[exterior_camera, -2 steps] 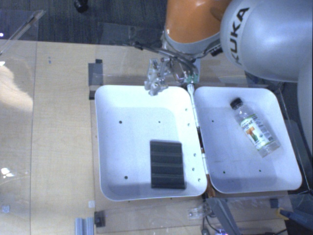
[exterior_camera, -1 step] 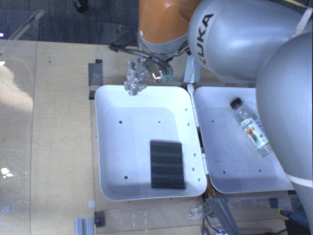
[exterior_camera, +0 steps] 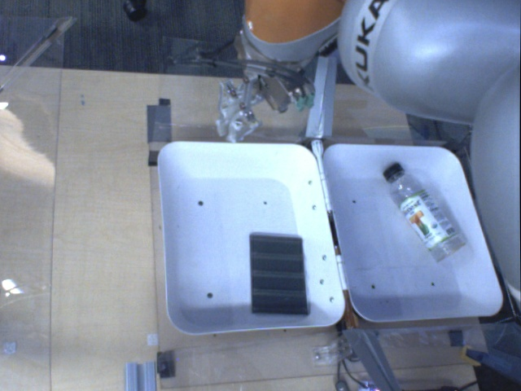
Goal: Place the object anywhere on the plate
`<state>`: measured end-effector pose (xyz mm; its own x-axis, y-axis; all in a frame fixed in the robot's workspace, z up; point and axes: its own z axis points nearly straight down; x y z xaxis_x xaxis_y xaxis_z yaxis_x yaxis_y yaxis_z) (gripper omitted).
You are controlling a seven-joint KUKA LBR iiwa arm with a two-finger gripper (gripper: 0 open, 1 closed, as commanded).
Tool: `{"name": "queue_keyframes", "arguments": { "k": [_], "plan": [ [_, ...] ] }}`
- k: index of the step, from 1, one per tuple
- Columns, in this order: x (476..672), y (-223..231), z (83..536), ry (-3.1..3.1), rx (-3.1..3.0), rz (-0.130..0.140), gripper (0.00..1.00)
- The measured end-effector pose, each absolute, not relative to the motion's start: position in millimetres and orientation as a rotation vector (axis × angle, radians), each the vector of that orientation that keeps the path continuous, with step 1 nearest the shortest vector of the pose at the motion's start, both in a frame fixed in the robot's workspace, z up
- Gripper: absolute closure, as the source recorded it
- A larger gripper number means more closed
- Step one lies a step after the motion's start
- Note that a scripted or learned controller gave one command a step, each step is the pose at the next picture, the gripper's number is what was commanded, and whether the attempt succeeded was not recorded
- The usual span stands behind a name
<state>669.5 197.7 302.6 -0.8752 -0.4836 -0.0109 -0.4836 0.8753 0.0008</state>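
The 2 bins (exterior_camera: 236, 169) look like smooth white plastic with a soft sheen. The plate (exterior_camera: 278, 273) is matt black and ribbed, with 4 raised bands. The bottle (exterior_camera: 422, 215) is clear, glossy plastic with a black cap and a printed label. The tabletop (exterior_camera: 89, 243) shows pale, matt wood grain. The arm (exterior_camera: 423, 39) has a smooth grey shell and a glossy orange band. The tool (exterior_camera: 240, 112) looks like bare, shiny metal.
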Motion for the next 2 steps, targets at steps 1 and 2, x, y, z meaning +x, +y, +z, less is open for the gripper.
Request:
{"name": "queue_keyframes", "arguments": {
  "k": [1, 2],
  "plan": [
    [669.3, 138.6, 268.8, 2.873, -1.252, 0.003, 1.00],
    [669.0, 163.1, 214.5, 2.672, -1.636, 0.004, 1.00]
  ]
}}
